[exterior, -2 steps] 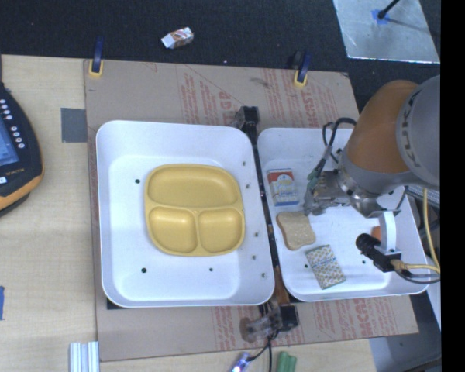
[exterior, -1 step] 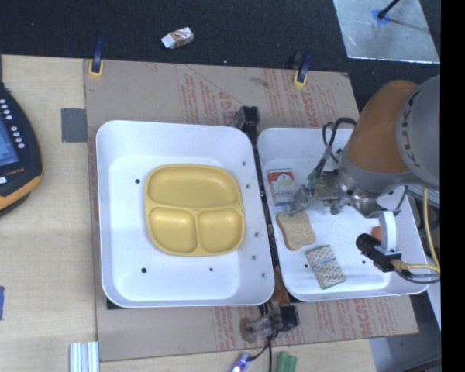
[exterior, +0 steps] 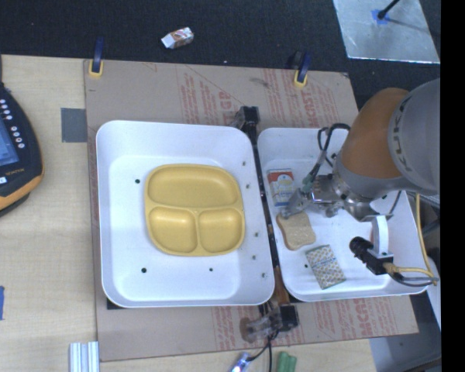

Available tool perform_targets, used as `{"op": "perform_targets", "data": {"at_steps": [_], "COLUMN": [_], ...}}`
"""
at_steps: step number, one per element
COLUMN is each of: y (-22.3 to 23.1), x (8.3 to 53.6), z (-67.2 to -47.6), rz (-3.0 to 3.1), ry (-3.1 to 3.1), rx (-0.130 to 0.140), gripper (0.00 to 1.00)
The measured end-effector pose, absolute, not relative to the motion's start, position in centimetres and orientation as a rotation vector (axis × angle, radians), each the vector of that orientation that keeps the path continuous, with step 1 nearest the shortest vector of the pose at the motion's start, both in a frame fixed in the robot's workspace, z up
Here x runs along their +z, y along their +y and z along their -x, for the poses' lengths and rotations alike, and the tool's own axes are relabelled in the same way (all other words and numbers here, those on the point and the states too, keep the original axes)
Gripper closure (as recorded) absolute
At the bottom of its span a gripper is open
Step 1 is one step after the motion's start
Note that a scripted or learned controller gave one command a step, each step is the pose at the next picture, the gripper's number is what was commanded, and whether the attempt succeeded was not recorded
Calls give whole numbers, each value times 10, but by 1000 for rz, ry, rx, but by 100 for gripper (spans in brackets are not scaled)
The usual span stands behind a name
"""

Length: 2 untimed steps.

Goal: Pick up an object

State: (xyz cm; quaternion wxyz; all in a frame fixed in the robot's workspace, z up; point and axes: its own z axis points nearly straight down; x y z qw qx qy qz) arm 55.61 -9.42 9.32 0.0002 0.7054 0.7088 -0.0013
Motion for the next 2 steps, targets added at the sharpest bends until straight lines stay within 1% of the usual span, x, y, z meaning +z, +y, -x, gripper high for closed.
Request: {"op": "perform_targets", "data": {"at_steps": [1,2], "y": [-94,-104], "x": [104,94], "z": [-556,-518], "rz": [-2216,-2211], "ry": [2228,2226], "rx": [-4,1], "gripper": [100,100]}}
